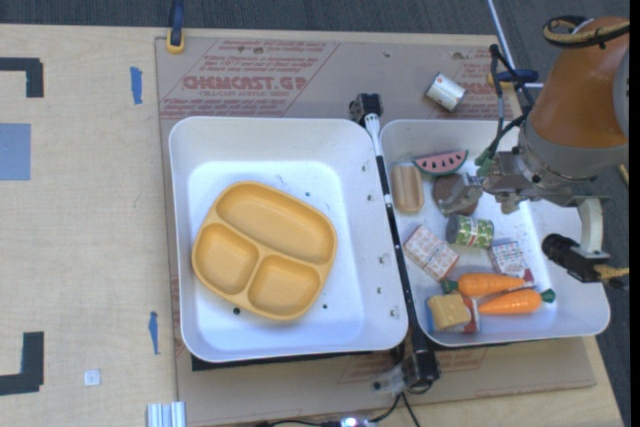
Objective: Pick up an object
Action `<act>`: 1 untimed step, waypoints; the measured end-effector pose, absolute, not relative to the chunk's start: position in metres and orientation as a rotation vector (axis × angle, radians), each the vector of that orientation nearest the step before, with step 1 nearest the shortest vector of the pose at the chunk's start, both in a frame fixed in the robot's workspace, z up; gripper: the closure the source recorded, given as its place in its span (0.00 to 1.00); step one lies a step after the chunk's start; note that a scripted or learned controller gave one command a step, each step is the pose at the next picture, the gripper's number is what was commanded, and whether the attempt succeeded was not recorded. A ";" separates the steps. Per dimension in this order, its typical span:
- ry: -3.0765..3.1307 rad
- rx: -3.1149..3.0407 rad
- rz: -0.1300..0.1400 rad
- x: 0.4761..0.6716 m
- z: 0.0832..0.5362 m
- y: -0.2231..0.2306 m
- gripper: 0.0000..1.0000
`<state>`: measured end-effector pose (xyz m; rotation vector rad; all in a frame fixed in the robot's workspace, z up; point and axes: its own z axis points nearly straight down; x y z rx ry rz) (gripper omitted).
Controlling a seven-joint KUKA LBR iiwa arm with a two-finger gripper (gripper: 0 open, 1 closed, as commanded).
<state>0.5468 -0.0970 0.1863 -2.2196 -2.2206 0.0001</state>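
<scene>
Two carrots (505, 293) lie near, below the gripper (497, 177).

the divided plate (264, 250) lies in the left bin (190, 145). right of the left bin, touching it, sits the right bin (590, 315), which holds the watermelon slice (441, 161) at the back, the can (470, 233) in the middle and two carrots (500, 293) at the front.
</scene>
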 end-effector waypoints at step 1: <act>-2.225 -2.225 -0.006 0.541 0.103 -0.109 0.00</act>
